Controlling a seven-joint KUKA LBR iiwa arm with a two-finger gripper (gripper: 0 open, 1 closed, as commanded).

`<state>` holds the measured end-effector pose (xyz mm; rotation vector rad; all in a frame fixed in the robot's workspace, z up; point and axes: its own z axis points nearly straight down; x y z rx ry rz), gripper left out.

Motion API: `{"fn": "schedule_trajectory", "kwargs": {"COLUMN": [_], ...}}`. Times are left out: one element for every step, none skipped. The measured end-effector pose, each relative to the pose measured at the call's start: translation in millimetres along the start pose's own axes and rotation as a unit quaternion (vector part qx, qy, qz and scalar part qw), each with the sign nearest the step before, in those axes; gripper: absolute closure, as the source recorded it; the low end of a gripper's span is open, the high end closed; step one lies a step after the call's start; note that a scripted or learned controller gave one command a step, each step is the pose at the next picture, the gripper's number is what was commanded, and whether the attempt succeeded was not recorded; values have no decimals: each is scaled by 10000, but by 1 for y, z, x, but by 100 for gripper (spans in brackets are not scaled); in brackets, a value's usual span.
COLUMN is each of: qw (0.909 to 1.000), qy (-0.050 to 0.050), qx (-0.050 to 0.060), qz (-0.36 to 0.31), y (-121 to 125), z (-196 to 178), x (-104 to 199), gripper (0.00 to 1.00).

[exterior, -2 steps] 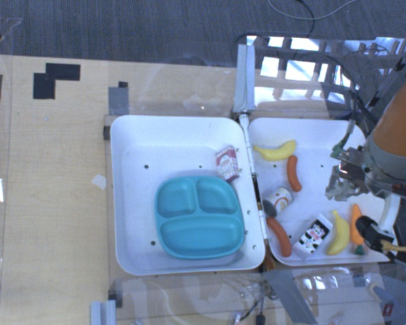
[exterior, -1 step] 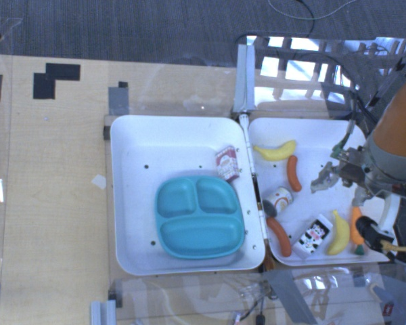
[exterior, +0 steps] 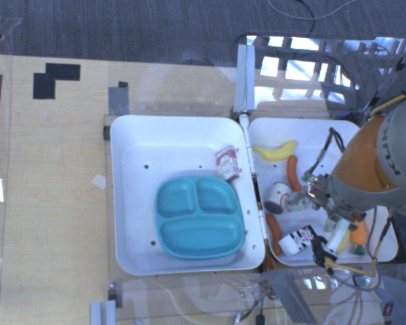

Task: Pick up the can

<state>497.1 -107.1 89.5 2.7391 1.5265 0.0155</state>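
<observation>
The can (exterior: 227, 163) is small, red and white. It lies in the left bin (exterior: 132, 181) close to that bin's right wall, just above the top right corner of the teal plate (exterior: 199, 217). My gripper (exterior: 299, 200) is over the right bin (exterior: 338, 128), low among the toys there, next to a white cup (exterior: 279, 193). It is well to the right of the can, with the wall between the bins in between. The grey and orange arm hides the right part of that bin.
The right bin holds a banana (exterior: 275, 150), a red sausage (exterior: 294, 172), a second sausage (exterior: 273, 227), a black and white toy (exterior: 298, 239), a pale yellow piece (exterior: 338, 236) and an orange carrot (exterior: 358, 233). The teal divided plate fills the lower middle of the left bin.
</observation>
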Motion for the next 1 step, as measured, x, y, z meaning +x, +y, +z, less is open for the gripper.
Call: {"fn": "schedule_trajectory", "kwargs": {"qw": [9995], "qy": [-13], "qx": [-7], "qz": [317], "y": [79], "z": [2], "x": [5], "gripper": [0]}}
